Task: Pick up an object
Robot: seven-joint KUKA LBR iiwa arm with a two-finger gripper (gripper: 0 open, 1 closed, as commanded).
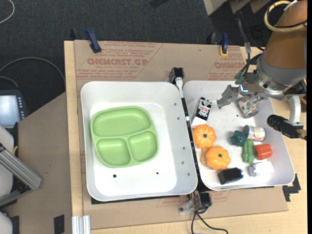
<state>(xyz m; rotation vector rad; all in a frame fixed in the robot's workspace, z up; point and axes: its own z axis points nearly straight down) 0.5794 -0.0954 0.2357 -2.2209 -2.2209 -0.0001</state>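
— What is sitting in the bin under you?

— Lots of little things are lying in my right bin [285,172]. Two orange pumpkins [204,136] are sitting close together near its left wall, one just behind the other. A black block [229,175] is lying just in front of them. A small black and white box [203,109] is lying farther back, near that same wall. On the other side, a dark green piece [238,139], a white tube [255,133], a green stick [248,152], a red piece [263,151] and a white piece [262,168] are crowding together.

— And where is your hand?

— My hand [242,101] is hanging over the back part of that bin, a little way behind the white tube. My fingers are spreading apart, and I am holding nothing between them.

— What is in the other bin?

— The left bin [97,94] is carrying a green tray [125,136] with three hollows. Both bins are resting side by side on the brown surface [141,60].
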